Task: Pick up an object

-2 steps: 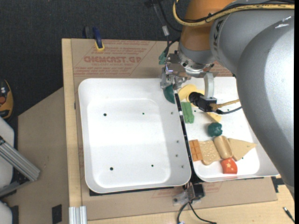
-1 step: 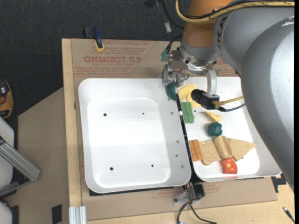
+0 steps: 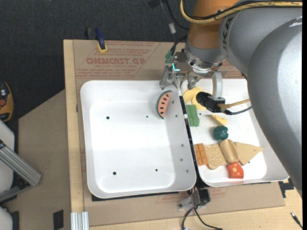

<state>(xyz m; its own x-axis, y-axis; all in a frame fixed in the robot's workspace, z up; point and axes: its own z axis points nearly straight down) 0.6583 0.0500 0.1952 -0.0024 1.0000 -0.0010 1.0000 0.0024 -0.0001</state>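
A pink-and-green toy watermelon slice (image 3: pixel 164 104) lies in the left white bin (image 3: pixel 124 176), against the divider — no object lifted yet, by the look of it. The grey arm's gripper (image 3: pixel 180 80) hangs just above; whether its fingers are released or clenched cannot be told

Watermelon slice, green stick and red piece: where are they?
watermelon slice (image 3: pixel 164 104): camera view, on its pink flesh, left bin.
green stick (image 3: pixel 193 115): camera view, on its middle, right bin.
red piece (image 3: pixel 235 170): camera view, on its top face, right bin.
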